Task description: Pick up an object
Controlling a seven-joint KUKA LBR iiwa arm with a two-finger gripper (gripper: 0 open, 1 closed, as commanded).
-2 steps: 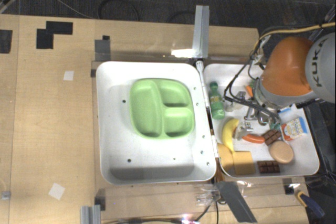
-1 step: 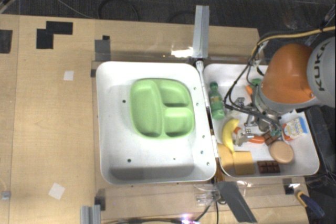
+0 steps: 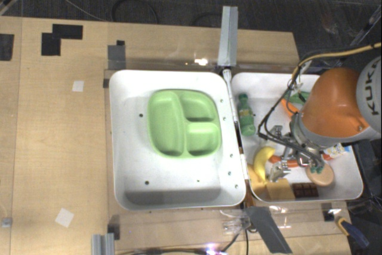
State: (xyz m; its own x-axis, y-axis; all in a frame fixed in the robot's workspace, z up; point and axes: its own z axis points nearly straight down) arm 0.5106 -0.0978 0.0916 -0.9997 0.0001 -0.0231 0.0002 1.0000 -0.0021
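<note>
My gripper (image 3: 285, 163) hangs low inside the right bin (image 3: 357, 187), below the orange wrist band (image 3: 333, 106). It sits just right of a yellow rounded object (image 3: 262, 162) and above a tan block (image 3: 278, 190). A dark brown bar (image 3: 304, 191) lies beside that block, and a round wooden disc (image 3: 322, 176) rests to the gripper's right. A green bottle (image 3: 245, 114) lies along the bin's left wall. Something orange (image 3: 290, 106) peeks out behind the arm. The arm hides much of the bin's right half.
The left bin (image 3: 128, 128) holds a light green divided plate (image 3: 182, 122) near its middle. A grey metal post (image 3: 228, 36) stands at the back between the bins. Cables (image 3: 280, 104) loop around the wrist. The wooden bench (image 3: 54, 146) stretches to the left.
</note>
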